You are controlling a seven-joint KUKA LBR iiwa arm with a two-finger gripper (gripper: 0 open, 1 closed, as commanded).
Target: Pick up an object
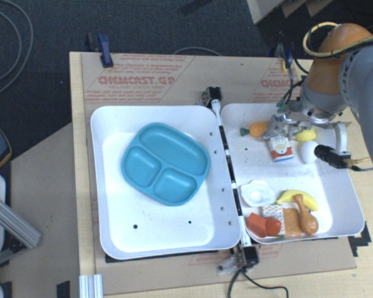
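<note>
My gripper (282, 128) hangs low over the far part of the right bin (336, 185), directly above a small white and red carton (281, 149). The carton's top edge touches or lies just under the gripper. To the gripper's left lies a small orange piece (258, 129); to its right sit a yellow piece (306, 135) and a white piece (307, 152). I cannot see whether anything is gripped.
The right bin's near end holds a fried egg (256, 195), a banana (299, 198), a drumstick (305, 214), a red piece (263, 225) and a small carton (273, 211). A blue divided plate (166, 163) lies in the left bin (112, 228).
</note>
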